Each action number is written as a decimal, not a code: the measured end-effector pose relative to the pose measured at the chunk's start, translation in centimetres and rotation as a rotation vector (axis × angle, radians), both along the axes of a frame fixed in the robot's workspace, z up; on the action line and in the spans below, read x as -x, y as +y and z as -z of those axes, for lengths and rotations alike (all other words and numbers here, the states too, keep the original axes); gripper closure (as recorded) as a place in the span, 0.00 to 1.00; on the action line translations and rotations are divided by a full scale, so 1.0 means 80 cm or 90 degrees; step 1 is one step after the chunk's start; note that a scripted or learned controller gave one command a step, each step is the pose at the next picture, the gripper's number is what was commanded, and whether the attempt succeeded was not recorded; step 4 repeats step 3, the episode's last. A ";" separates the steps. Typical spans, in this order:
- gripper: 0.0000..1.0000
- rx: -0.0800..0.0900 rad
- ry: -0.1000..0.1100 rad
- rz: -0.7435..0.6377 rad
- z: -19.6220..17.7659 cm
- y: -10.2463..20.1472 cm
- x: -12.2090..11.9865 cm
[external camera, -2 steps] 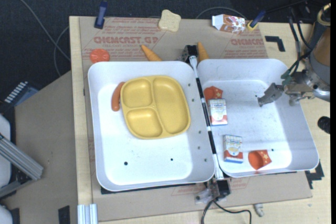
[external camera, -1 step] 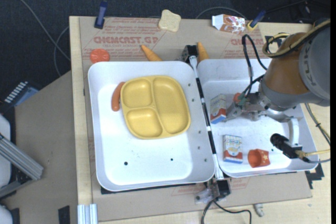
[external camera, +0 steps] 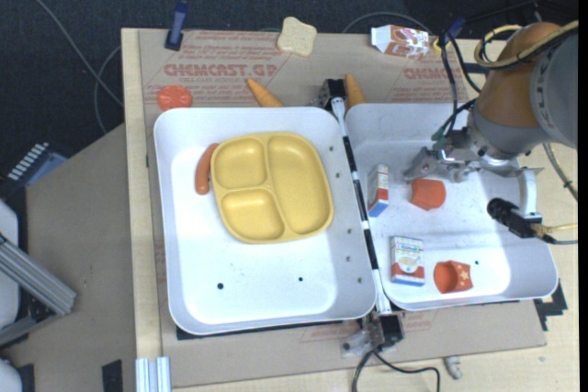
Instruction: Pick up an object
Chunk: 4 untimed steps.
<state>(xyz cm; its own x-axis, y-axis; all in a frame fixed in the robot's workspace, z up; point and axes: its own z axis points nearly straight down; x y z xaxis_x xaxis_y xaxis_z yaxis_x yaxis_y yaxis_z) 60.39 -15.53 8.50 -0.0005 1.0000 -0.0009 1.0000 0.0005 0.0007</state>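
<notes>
The right bin (external camera: 514,275) holds several small items. An orange-red block (external camera: 427,194) lies near its middle, and a small upright carton (external camera: 378,188) stands by the bin's left wall. A white and red carton (external camera: 407,259) and a red fries box (external camera: 452,275) lie at the front. My gripper (external camera: 439,162) hangs low over the bin, just behind and slightly right of the orange-red block, and I see nothing held in it. The grey arm with its orange band (external camera: 514,101) reaches in from the right.
In the left bin (external camera: 184,271) sits a yellow divided plate (external camera: 272,186) with a red sausage (external camera: 203,170) along its left side. Behind the bins on the bench lie a bread slice (external camera: 297,35), a carrot (external camera: 264,93), a blue item (external camera: 175,25) and a carton (external camera: 401,39).
</notes>
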 end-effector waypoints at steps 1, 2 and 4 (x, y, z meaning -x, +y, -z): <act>0.00 -0.001 0.002 0.000 0.001 0.035 0.037; 1.00 -0.001 -0.001 0.000 -0.013 0.035 0.036; 1.00 -0.001 -0.002 -0.001 -0.127 0.100 -0.040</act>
